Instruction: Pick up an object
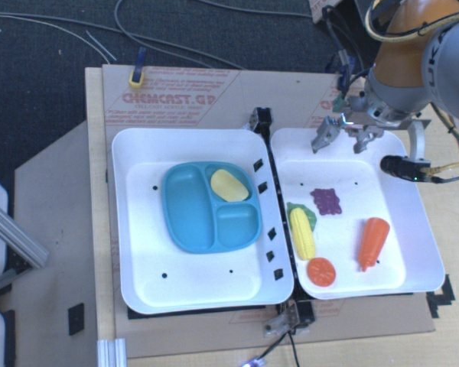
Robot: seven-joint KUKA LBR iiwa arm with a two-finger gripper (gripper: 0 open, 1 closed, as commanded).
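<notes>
Nearby, tapered orange carrot (372, 241), untouched.

1 fixed camera high above the bench (214, 90), slanted down over both white bins (138, 281).

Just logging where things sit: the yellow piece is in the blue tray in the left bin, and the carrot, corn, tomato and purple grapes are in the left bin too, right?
Not quite. The camera view shows the carrot, corn, tomato and purple grapes in the right bin. The yellow piece is in the blue tray in the left bin.
</notes>
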